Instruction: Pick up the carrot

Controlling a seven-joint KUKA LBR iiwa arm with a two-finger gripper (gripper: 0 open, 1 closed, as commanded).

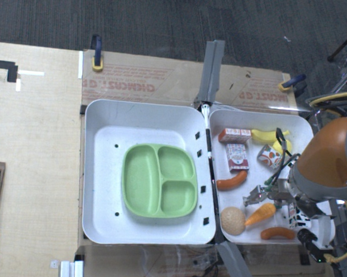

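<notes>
The carrot (260, 213) lies at a slant on the floor of the right bin (214, 168), near its front, its narrow end pointing toward a tan round ball (233, 220) just beside it. The pincer (266, 196) hangs right over the carrot's thick upper end; whether its fingers are spread or pressed together cannot be told. A red sausage (231, 181) lies behind the carrot, another orange-red piece (278, 234) in front. Farther back sit a banana (268, 136) and small boxes (236, 149). The left bin (94, 158) holds a green divided plate (159, 180).
</notes>
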